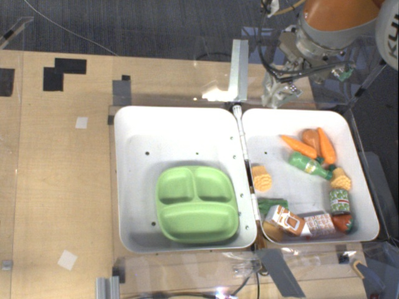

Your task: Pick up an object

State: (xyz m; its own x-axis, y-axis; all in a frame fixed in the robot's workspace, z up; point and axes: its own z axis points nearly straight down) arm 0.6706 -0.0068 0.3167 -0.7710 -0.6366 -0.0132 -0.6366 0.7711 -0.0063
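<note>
Arm [340,5]: I reach in from the right, my orange band high above the far edge of the right bin; I hang there, I judge, because nothing has been chosen yet.
Gripper [278,95]: it sits just beyond the right bin's far rim, over the counter, not above any object.
Fingers: blurred against the bracket behind them; I cannot tell whether they are spread or pressed together, and nothing shows between them.
Right bin [274,126]: holds every candidate for the pick, crowded toward its right and near sides, the far-left part bare.
Carrots [312,143]: two or three orange pieces lie overlapping at the far right, nearest my gripper.
Bottle [310,166]: green, lying on its side just below the carrots, touching them.
Corn [262,180]: a small yellow piece, apart from the rest beside the divider; I judge it the easiest target because it has room around it.
Can [340,201]: upright by the right wall, a yellow piece just above it.
Cartons [299,223]: packed along the near wall, touching each other, so awkward to grip.
Left bin [134,142]: carries one green tray [197,204], flat, compartments up.
Counter [56,192]: wooden, bearing both bins.
</note>
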